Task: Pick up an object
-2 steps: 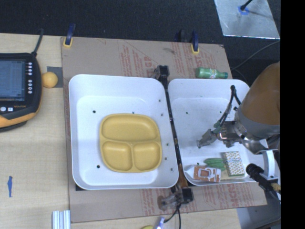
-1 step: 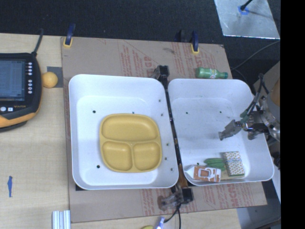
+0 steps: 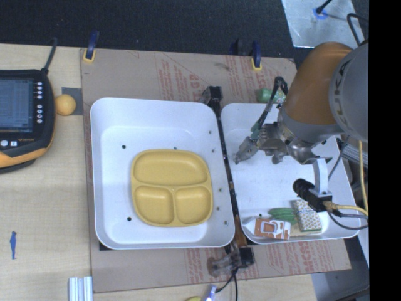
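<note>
I have the gripper (image 3: 245, 150) low over the right bin (image 3: 263, 190), near the bin's left wall and about midway between its far and near edges. From this angle I cannot tell whether it is open or closed, and I see no object at its tip. The white floor beneath it looks bare.

The candidates in this bin all lie along the near edge, well apart from the gripper. A small orange-and-white box (image 3: 272, 228) sits toward the near left corner. Just beside it is a green item (image 3: 283, 213), and a speckled block (image 3: 307, 217) lies further along toward the near right corner. They sit close together, possibly touching. The other option is the yellow divided tray (image 3: 170, 187), which lies flat in the middle of the left bin (image 3: 100, 168).

I judge the pick as not yet made: every object rests on a bin floor and nothing is lifted. The whole grasp is left to do. That means moving over one item, most likely one in the cluster at the near edge, closing on it and raising it clear.
</note>
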### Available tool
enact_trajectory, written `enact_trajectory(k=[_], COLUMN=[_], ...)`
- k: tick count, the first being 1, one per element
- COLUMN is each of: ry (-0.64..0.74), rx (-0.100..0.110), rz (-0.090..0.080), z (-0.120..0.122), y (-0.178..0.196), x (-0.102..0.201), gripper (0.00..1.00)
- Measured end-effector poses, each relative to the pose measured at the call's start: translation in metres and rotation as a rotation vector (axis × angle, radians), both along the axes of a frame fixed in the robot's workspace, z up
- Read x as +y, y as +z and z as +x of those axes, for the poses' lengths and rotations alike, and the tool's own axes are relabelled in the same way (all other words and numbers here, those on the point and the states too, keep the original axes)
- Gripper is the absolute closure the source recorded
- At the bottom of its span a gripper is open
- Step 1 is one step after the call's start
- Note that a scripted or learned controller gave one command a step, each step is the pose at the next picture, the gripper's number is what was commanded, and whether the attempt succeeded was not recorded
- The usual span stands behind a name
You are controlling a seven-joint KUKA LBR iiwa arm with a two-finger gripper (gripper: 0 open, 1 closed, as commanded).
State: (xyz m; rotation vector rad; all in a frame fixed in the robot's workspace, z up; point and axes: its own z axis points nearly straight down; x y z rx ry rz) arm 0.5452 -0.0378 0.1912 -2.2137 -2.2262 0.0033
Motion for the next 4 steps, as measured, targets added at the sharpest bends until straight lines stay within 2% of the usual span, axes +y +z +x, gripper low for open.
enact_trajectory(k=[1, 2, 3, 4], ry=[-0.004, -0.001, -0.001, -0.001], rx=[0.000, 0.000, -0.001, -0.001], rz=[-0.001, -0.001, 0.001, 0.001], z=[0.037, 0.037, 0.087, 0.083], y=[-0.066, -0.055, 0.001, 0.024], x=[-0.067, -0.067, -0.012, 0.060], gripper=[0.00, 1.00, 1.00, 1.00])
